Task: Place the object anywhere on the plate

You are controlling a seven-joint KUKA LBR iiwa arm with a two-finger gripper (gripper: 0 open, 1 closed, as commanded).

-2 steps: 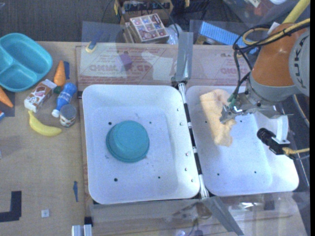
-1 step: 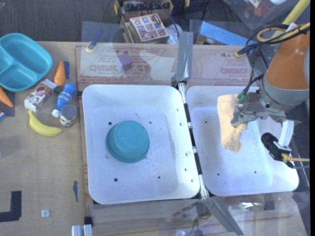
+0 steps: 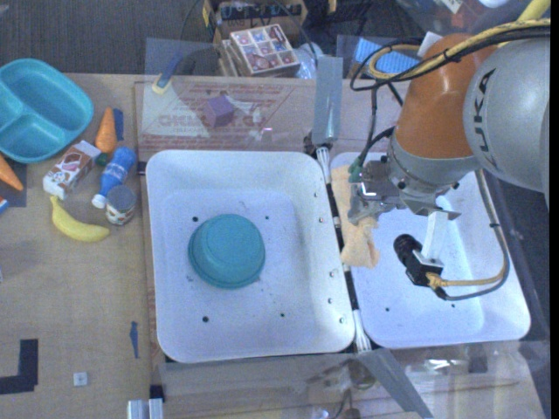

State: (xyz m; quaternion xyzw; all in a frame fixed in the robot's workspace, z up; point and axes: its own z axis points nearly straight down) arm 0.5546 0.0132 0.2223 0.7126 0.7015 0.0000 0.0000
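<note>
A teal round plate (image 3: 227,250) rests in the middle of the left white bin (image 3: 175,182). The object, a tan crumpled soft piece (image 3: 359,243), lies against the left wall of the right bin (image 3: 489,312), close to the divider between the bins. My gripper (image 3: 367,201) hangs directly over the tan piece's upper part and hides some of it. The grey and orange wrist (image 3: 441,103) covers the view from above, so I cannot make out whether the piece is gripped.
A black cylinder on a yellow cable (image 3: 417,262) hangs below the arm over the right bin. Left of the bins lie a banana (image 3: 74,223), a small bottle (image 3: 115,175), a carton (image 3: 70,168), a carrot (image 3: 106,130) and a blue dish (image 3: 39,107).
</note>
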